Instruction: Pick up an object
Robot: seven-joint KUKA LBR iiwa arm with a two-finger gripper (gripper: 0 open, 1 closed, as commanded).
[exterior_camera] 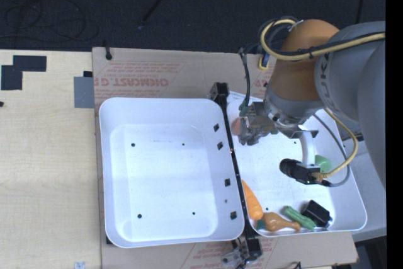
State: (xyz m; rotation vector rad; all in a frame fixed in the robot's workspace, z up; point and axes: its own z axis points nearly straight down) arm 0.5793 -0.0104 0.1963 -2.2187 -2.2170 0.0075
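Over the upper left part of the view's right-hand bin (277, 189) hangs the tool (252, 128), low above the white floor and close to the wall shared with the other bin. From this angle its state cannot be told, and nothing can be seen in its hold. Just to its left, against that shared wall, sits a small pinkish-orange thing (235, 126), partly hidden and too blurred to name. The grey arm (356, 79) reaches in from the right, its orange band (302, 66) above the wrist.

Most of the things to pick lie well apart from the tool, along the bin's near edge: an orange carrot (252, 200) slanting beside the shared wall, a tan drumstick-shaped piece (277, 222) just beside its lower end, then a green piece (300, 217) and a black block (317, 212) near the right corner. A pale green bit (323, 164) shows by the right wall.

Beside it, the left bin (164, 179) shows a white floor with small dark dots. Both bins rest on a cardboard sheet (157, 69) on the pale wooden worktop (44, 154)
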